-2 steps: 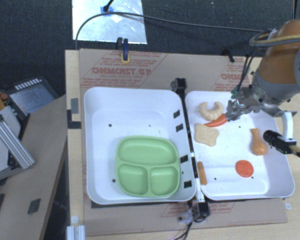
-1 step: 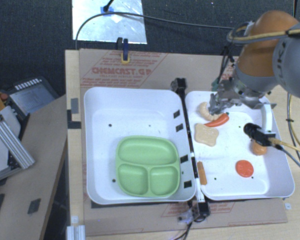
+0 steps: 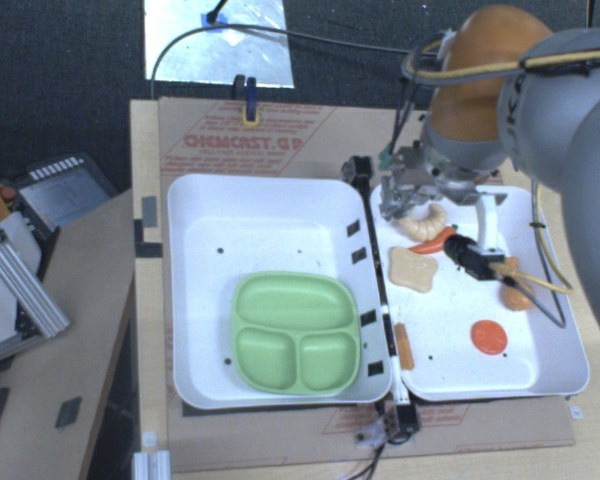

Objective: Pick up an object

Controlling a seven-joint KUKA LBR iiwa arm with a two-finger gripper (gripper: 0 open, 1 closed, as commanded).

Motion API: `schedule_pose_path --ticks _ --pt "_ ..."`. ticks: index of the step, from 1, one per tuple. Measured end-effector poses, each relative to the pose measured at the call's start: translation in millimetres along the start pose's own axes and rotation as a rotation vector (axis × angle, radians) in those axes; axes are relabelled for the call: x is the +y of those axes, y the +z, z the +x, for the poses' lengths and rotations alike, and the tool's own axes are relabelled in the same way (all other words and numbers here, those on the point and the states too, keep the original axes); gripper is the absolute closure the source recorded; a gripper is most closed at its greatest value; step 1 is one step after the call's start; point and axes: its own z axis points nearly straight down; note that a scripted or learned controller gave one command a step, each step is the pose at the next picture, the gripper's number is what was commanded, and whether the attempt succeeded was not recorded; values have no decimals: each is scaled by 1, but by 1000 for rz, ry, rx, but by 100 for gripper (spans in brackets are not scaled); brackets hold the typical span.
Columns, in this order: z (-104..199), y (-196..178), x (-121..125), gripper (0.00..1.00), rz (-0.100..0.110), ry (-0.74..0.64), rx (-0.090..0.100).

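Grey casing of the arm (image 3: 560, 98) covers the far right corner of the right bin (image 3: 450, 373), so anything lying there is hidden. The gripper (image 3: 410, 203) hangs just beyond the cream slab (image 3: 413, 270), low over a pale curved piece (image 3: 423, 226). From this slant it cannot be told whether the gripper is spread, closed or touching that piece. An orange-red strip (image 3: 435, 240) lies between the curved piece and the slab. Right of the slab, a small orange lump (image 3: 517, 298) is partly masked by robot hardware, its shape unclear. A red disc (image 3: 489, 337) sits nearer the camera and right of the slab, well apart. An orange stick (image 3: 403, 346) lies nearer than the slab, against the bin wall. Left of the slab, a green divided plate (image 3: 295, 330) rests in the left bin (image 3: 250, 228).
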Motion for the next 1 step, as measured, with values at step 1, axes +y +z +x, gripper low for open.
schedule_pose_path --ticks 1 --pt "55 -6 3 100 0 1 1"
